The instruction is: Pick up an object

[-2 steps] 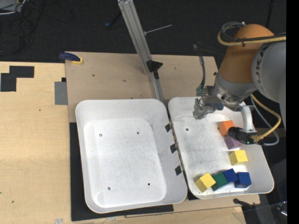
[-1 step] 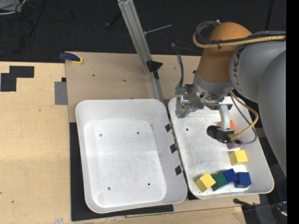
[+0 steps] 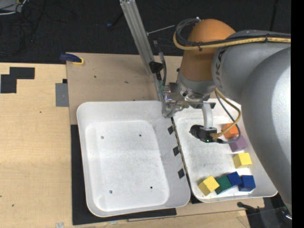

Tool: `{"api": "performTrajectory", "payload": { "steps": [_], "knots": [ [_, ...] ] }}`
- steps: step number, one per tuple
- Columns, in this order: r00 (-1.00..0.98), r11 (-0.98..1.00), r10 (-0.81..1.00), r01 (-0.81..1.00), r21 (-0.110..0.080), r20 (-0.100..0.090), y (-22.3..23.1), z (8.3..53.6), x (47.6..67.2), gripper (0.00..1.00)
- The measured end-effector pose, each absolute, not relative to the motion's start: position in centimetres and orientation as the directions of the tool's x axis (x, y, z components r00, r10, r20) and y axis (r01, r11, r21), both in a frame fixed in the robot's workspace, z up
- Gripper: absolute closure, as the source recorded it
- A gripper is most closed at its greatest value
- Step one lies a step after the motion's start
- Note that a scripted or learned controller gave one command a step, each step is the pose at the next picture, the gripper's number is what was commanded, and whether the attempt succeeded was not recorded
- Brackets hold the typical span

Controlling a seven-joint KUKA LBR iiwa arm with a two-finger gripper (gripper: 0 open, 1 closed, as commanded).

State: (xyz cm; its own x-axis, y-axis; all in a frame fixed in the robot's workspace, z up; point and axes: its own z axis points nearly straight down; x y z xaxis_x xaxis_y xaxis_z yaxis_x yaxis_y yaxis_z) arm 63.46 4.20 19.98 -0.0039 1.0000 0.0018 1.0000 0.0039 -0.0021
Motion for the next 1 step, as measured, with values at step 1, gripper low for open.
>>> {"api": "performTrajectory", "payload": {
  "steps": [1],
  "knots": [
    [-0.003,0.003,1.0,1.0,-0.001,0.002,8.21,20.93,64.42,1.0]
  ]
}}
